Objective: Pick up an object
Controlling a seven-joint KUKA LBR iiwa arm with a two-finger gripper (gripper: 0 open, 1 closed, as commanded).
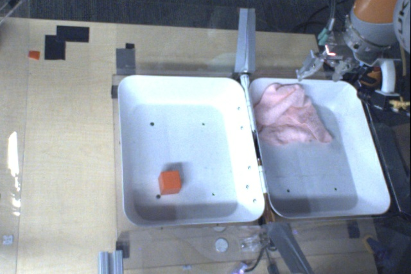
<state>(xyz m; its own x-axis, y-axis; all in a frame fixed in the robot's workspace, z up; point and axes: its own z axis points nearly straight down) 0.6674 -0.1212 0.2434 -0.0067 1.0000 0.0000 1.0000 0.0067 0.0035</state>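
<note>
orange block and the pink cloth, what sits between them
In the camera view, bare white bin floor, then the ridge where the two bins meet, separate the orange block from the pink cloth.

The pale wooden bench (64, 157) carries two shallow white plastic bins side by side, the left bin (186, 90) and the right bin (359, 157) touching. Black square markers (63, 40) and a small orange tag (34, 55) lie near its far left corner.

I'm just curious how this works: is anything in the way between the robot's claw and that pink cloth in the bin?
Nothing visible blocks it. The gripper hangs above the far rim of the right bin, and the pink cloth lies just below it in that bin's far-left part, with open space between them.
</note>
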